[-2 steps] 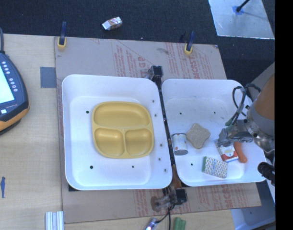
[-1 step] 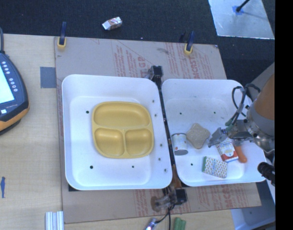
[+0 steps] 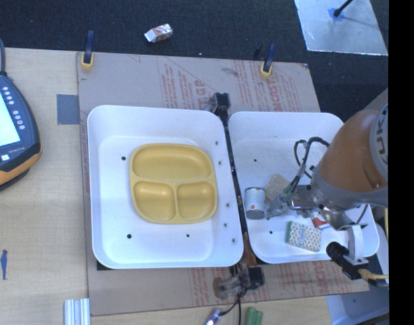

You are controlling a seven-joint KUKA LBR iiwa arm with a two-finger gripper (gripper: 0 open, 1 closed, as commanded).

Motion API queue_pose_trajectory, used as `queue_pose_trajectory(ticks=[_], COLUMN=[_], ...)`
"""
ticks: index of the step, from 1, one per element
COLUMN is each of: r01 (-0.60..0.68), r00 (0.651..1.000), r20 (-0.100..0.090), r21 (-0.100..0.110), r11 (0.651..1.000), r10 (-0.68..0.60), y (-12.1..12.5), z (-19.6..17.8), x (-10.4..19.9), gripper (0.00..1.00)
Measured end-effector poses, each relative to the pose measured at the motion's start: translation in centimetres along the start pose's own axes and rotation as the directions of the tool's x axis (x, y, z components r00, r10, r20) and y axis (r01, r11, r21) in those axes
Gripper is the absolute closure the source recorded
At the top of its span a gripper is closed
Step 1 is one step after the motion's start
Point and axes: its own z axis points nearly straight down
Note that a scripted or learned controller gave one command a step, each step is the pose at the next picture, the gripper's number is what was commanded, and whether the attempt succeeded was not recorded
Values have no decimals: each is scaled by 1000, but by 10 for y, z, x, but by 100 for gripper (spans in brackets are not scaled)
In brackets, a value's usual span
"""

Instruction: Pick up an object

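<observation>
In the right bin [image 3: 261, 124], the small grey cylinder [image 3: 253, 202] lies just left of the pincer [image 3: 286, 205], close to the wall shared with the left bin, its long axis running roughly up-down; whether the pincer is spread cannot be told.

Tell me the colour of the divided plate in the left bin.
The divided plate is plain yellow, with three compartments; it shows clearly in the camera view.

Gripper [image 3: 282, 207] fingers hidden beneath arm [image 3: 352, 161]
</observation>
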Motion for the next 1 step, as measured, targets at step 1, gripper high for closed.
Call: queue_pose_trajectory(ticks=[1], r01=[1], r00=[1000], r20=[-7], r21=[4], r11=[1000], r10=[-1], y=[110], z=[22], x=[-19], gripper=[0])
